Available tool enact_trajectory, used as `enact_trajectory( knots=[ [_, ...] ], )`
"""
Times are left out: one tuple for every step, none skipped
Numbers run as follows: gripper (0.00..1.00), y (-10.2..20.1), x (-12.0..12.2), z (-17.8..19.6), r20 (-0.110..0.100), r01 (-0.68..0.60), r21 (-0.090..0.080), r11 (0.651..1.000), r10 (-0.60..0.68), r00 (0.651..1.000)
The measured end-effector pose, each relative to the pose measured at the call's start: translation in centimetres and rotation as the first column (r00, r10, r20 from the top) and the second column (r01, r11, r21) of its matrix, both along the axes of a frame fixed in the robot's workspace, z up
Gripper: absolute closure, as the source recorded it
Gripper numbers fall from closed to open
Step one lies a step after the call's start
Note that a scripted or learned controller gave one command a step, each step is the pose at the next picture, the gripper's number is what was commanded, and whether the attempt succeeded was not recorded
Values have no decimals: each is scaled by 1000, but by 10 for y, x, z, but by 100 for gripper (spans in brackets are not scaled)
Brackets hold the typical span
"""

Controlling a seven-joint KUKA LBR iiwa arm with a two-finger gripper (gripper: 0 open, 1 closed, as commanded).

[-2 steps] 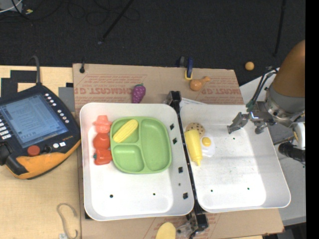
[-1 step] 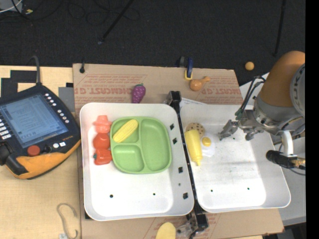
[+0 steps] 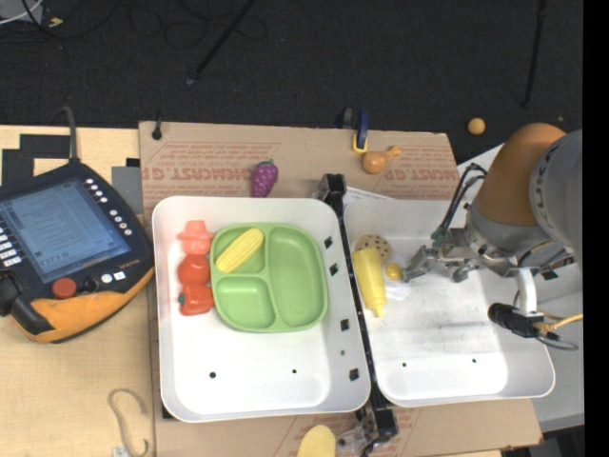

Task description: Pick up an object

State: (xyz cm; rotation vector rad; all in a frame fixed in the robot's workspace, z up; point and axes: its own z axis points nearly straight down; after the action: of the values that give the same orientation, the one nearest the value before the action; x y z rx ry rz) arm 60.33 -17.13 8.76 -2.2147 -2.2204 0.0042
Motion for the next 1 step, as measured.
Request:
enact_trajectory(
  knots=[
    [100,-1,1,14,4,2,-1,1000,-2,1000]
  ],
)
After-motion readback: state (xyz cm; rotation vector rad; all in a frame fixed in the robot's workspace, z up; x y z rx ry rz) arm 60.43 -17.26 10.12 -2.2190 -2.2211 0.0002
